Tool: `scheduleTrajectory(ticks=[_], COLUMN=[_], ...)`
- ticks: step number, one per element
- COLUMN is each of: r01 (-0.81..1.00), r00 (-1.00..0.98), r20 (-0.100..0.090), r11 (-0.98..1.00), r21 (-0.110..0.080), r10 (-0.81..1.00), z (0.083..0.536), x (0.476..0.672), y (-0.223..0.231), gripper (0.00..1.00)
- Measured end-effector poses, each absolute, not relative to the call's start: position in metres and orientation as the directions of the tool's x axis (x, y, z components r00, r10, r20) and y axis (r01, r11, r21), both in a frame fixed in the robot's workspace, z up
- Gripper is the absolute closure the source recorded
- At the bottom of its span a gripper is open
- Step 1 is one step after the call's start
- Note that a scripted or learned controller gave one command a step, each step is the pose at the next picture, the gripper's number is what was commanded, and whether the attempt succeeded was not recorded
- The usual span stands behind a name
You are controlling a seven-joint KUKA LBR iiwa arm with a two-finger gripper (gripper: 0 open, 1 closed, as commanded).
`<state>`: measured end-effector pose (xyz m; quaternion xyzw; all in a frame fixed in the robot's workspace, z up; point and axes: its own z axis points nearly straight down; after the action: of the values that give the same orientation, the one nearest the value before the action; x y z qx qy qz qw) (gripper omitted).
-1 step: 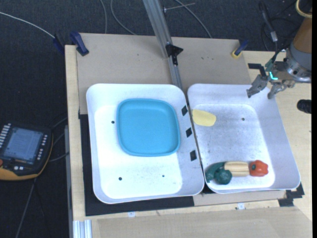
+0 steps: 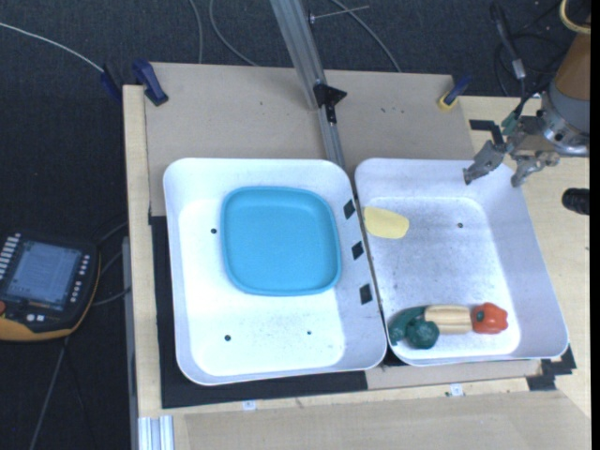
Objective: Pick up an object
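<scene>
Toys (image 2: 448,321) are lying in the right bin's (image 2: 525,242) near corner while the gripper (image 2: 500,169) is hovering spread-fingered and empty over its far rim, needing to descend.

The light is even and fairly bright, falling from overhead, and nothing is washed out. The two white bins (image 2: 187,345) read clean, with only a soft sheen along their rims and faint speckled grime on the floor of the one below the fingers (image 2: 497,162). Shadows are short and weak; a thin dark edge sits under the bins' near side. The blue plate (image 2: 281,240), well left of the fingers, shows no glare. The fingers look slightly soft. The dark floor (image 2: 56,26) swallows detail.
</scene>
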<state>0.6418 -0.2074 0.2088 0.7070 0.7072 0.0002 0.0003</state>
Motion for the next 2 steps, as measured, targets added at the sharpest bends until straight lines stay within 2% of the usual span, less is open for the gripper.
scheduleTrajectory(ticks=[2], r01=[1.0], r00=[0.0], r20=[0.001], r11=[0.0], r21=[-0.004], r10=[1.0], z=[0.095], x=[0.645], y=[-0.208], gripper=[0.0])
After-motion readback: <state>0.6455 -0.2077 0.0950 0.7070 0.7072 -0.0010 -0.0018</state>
